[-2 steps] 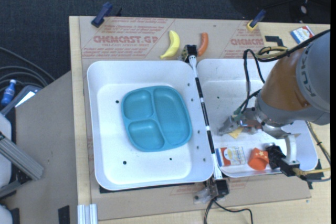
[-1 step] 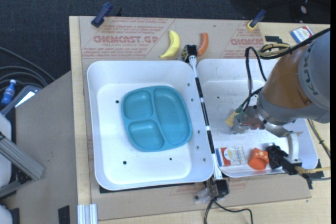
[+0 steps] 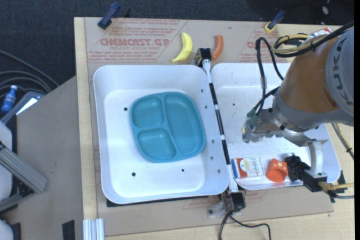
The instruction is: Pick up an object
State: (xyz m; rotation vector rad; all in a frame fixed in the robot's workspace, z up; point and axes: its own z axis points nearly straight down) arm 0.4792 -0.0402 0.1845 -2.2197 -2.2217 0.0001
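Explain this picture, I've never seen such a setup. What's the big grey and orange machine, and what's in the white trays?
One camera looks down at a slant. The machine is a robot arm reaching in from the right; its gripper, the grabbing end, hangs over the right bin. That bin holds a carton and an orange object near its front. The left bin holds a blue divided plate. Behind the bins, a banana and an orange piece lie on the bench. Whether the gripper holds anything can't be told.
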